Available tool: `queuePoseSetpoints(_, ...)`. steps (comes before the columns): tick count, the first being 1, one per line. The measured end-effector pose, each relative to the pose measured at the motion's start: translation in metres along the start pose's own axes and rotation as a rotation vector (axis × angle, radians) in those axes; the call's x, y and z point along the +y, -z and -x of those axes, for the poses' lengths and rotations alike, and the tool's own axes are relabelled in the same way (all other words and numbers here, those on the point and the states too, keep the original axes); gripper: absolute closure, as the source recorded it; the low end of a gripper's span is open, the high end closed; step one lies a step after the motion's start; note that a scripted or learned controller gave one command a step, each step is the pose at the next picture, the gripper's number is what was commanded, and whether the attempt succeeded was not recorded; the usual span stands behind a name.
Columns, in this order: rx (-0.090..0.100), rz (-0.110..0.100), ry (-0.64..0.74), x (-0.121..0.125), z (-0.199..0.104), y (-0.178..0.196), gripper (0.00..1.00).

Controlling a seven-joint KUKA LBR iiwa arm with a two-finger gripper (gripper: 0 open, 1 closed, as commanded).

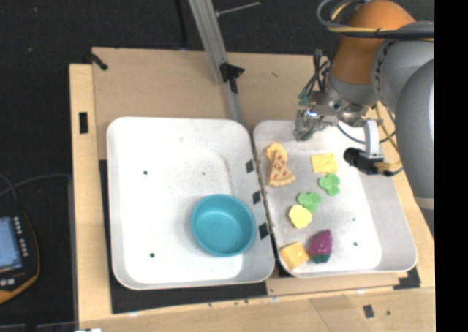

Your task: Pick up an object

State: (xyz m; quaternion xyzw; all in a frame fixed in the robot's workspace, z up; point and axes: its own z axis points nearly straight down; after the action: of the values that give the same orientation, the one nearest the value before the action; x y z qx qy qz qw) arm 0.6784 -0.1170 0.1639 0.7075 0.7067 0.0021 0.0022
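My gripper (306,127) hangs over the far edge of the right bin (380,221), above and apart from the toys. Below it lie a pizza slice (278,165), a yellow square block (324,163), two green pieces (330,184) (309,200), a yellow flower shape (300,216), a purple grape bunch (320,245) and a yellow cheese wedge (294,255). Nothing shows between the gripper's tips.
A teal bowl (222,224) sits in the left bin (146,155) near its front right. A metal pole (208,31) slants down to the gap between the bins. Cables and a black part (363,159) hang at the right bin's far right.
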Motion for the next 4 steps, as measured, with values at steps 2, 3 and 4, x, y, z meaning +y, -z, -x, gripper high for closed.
queuePoseSetpoints(2, -0.001, -0.001, 0.003, 0.01, 0.004, 0.1, 1.0)
queuePoseSetpoints(3, 0.001, -0.005, 0.007, -0.012, -0.041, 0.108, 1.0)
queuePoseSetpoints(4, 0.0, -0.007, 0.006, -0.035, -0.084, 0.094, 1.0)
